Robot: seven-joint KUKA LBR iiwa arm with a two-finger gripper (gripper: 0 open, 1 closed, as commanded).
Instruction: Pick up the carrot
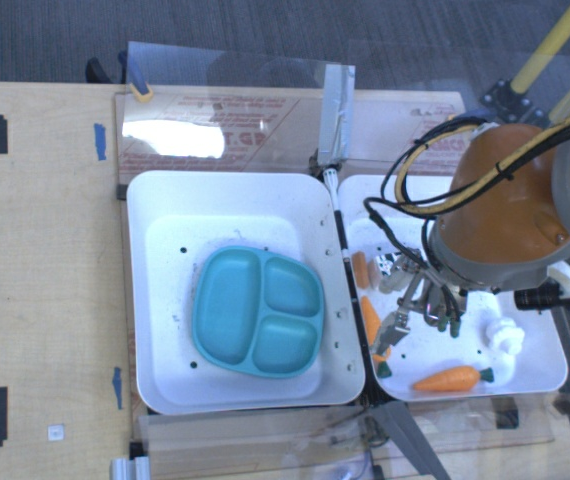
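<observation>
The gripper [412, 313] hangs over the right bin [540, 373]; I cannot tell its grip. A carrot [445, 378] lies at five o'clock.

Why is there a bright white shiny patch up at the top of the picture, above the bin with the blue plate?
In the camera view, that patch is glare: light bouncing off a clear plastic sheet behind the left bin. The blue plate and carrot look sharp; the gripper is slightly blurry.
</observation>
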